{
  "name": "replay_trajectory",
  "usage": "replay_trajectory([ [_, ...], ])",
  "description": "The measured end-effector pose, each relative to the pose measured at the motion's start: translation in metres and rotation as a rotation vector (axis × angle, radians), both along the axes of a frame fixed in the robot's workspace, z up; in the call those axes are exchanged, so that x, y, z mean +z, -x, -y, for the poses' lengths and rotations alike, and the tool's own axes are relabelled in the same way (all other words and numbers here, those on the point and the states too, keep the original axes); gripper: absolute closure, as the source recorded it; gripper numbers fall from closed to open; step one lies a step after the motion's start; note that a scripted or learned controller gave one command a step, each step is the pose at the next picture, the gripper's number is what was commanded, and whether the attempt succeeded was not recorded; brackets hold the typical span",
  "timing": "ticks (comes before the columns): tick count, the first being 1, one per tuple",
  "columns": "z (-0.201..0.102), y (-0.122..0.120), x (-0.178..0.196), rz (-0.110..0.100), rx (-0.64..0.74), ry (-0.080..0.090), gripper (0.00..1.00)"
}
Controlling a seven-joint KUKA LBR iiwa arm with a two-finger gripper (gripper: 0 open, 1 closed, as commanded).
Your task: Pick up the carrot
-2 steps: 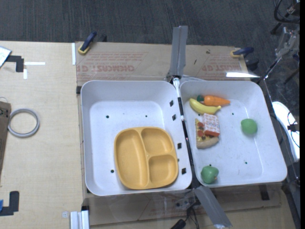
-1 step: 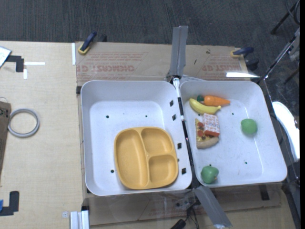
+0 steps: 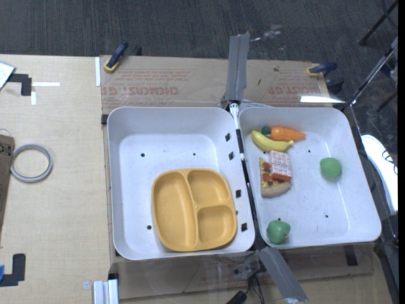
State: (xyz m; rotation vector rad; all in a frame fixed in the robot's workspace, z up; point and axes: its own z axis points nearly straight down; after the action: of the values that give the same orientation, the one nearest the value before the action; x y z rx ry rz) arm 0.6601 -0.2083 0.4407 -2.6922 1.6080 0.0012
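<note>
The carrot (image 3: 286,133), orange with a small green top at its left end, lies near the far wall of the right bin (image 3: 354,144). Its left end touches or nearly touches a yellow banana (image 3: 271,142) lying just in front of it.
The right bin also holds a slice of toy pizza (image 3: 276,173), a green ball (image 3: 330,168) and a green round fruit (image 3: 278,231). In the left bin (image 3: 126,170) sits a yellow divided plate (image 3: 193,209). A roll of tape (image 3: 29,163) lies on the bench at left.
</note>
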Motion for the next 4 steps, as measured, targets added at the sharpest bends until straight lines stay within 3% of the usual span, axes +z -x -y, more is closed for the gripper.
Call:
replay_trajectory([
  [1, -0.003, 0.000, 0.000, 0.002, 0.475, 0.002, 1.00],
  [2, 0.002, 0.000, 0.000, 0.003, 0.774, 0.002, 1.00],
  [3, -0.001, -0.002, 0.008, 0.008, 0.777, -0.003, 1.00],
  [4, 0.011, 0.000, -0.022, 0.005, 0.878, 0.002, 1.00],
])
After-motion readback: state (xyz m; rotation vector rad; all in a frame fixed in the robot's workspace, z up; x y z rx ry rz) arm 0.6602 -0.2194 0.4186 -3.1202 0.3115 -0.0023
